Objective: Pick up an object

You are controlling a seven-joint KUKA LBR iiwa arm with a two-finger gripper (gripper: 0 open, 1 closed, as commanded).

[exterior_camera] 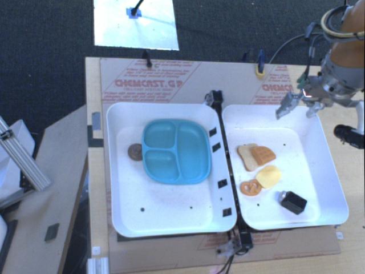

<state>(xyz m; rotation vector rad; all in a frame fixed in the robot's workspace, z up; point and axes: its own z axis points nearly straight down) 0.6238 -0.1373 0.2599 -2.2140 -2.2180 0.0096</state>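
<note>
Fingers (283, 108) of the gripper (297, 107) are seen spread apart, with nothing between them, above the far rim of the right bin (325, 153). No single object is named by the task; five candidates are recorded in the right bin, all well apart from the gripper. A toast slice (247, 156) lies near the bin's middle, partly overlapped by a waffle (264, 154). A yellow chip (268, 177) is found just below them, touching a pretzel (250, 187) at its left. A black block (293, 202) sits nearer the front edge.

In the left bin (122, 210) a blue divided plate (175, 151) is noted, with a brown disc (134, 151) just beside its left edge; the disc's nature cannot be made out.

Red lettering reading "CHEMCAST GP" (148, 84) is printed on the board (171, 73) under the bins; a second imprint (283, 87) by the gripper is partly covered and cannot be read whole. The arm (345, 50) is cut off at the right and top edges. Black clips (217, 147) are seen along the seam between the bins.
</note>
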